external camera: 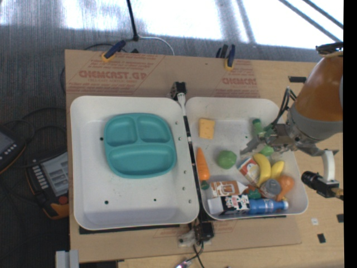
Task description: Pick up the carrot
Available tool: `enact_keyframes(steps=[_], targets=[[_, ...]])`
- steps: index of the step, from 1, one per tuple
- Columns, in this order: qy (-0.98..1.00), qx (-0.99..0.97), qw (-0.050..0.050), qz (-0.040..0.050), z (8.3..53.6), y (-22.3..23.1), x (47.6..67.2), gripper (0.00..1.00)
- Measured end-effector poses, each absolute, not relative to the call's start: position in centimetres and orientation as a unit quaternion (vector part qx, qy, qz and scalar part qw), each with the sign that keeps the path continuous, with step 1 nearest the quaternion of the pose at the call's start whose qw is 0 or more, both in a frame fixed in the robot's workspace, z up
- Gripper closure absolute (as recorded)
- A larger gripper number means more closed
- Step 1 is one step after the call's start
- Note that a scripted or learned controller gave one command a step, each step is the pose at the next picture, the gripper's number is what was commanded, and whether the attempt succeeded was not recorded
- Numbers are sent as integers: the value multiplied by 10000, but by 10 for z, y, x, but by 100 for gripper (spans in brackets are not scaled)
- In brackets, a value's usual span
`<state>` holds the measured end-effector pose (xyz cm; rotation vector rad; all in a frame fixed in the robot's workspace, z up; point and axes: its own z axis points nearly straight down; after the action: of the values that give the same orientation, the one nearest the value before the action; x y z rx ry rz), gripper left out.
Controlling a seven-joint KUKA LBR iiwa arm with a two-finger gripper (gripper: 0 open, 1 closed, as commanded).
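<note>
The carrot (202, 164) is a small orange piece with a green tip. It lies lengthwise against the left wall of the right bin (234, 106), apart from the other items. My gripper (261, 144) hangs over the right side of that bin, above the bananas (263, 167) and some green pieces, roughly a hand's width to the right of the carrot. The grey arm with its orange band (323, 94) comes in from the right and covers the bin's right rim.
A teal divided plate (139, 144) sits in the left bin (83, 205). The right bin also holds a yellow cheese wedge (207, 128), a green lime (226, 159), cartons (226, 188), a blue bottle (265, 206), a can (271, 188) and an orange (286, 183).
</note>
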<state>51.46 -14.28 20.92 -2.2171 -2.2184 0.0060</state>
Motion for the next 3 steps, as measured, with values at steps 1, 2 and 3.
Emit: enact_keyframes(steps=[1, 2, 3], targets=[[-6454, -7638, 21, 22, 186, -103, 581, 0], [-6883, -7254, 18, 18, 181, -26, 654, 0], [-6799, -7333, 13, 32, 181, -90, 588, 0]])
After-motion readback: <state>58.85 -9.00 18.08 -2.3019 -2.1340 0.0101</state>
